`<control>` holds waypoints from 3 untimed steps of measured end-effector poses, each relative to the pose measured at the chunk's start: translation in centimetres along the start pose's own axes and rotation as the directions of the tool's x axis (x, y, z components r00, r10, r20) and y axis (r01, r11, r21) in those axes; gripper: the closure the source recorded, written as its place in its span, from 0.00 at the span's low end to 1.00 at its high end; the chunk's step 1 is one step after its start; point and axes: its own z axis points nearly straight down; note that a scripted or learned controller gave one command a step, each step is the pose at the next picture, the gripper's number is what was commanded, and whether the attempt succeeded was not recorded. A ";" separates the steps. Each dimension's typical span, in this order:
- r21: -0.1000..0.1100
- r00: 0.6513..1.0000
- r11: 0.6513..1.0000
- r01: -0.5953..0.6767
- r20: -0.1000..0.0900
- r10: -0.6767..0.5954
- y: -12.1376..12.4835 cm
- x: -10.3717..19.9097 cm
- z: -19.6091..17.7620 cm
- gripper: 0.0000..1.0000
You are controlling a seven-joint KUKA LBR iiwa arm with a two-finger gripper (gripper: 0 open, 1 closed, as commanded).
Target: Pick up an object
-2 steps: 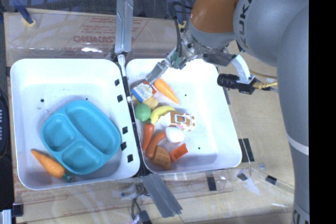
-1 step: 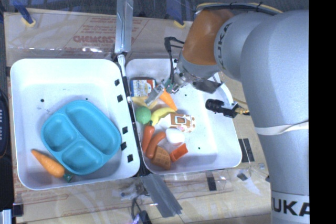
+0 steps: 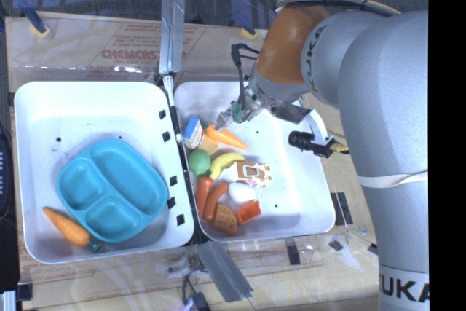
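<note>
From where I stand the arm (image 3: 342,62) leans in over the right bin (image 3: 309,186), and its gripper (image 3: 237,113) hangs low at the back of that bin, just above and beside the thick end of a small orange carrot (image 3: 224,137); the claw is small and half lost against the wrist, so I cannot tell whether it stands wide or narrow, and nothing shows clearly between the tips, so I would not call anything held. The pile it has to choose from lies along the bin's left wall: a little blue and white carton (image 3: 192,132), a green ball (image 3: 199,162), a banana (image 3: 227,160), an orange and white packet (image 3: 253,172), a white egg-like piece (image 3: 242,193), and some red and brown sausage-like bits (image 3: 218,207) crowded near the front; the left bin (image 3: 44,102) holds a blue divided tray (image 3: 113,188) and a second carrot (image 3: 65,225), well apart from the claw. To my eye the near carrot is the likely target, being closest; to do it well the claw should straddle the carrot across its width, not along it, come straight down, close squarely on the thick part so the taper does not let it squirt out, and lift slowly; the carton and banana sit close by, so a skewed descent could nudge them or catch two things at once.
</note>
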 end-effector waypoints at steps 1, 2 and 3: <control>-0.005 0.999 0.999 -0.032 0.000 0.032 2.8 1.1 -7.7 1.00; 0.001 0.999 0.999 -0.032 -0.004 0.032 2.6 1.2 -7.3 0.00; 0.003 0.991 0.991 -0.131 -0.006 0.131 -2.5 0.5 2.9 0.00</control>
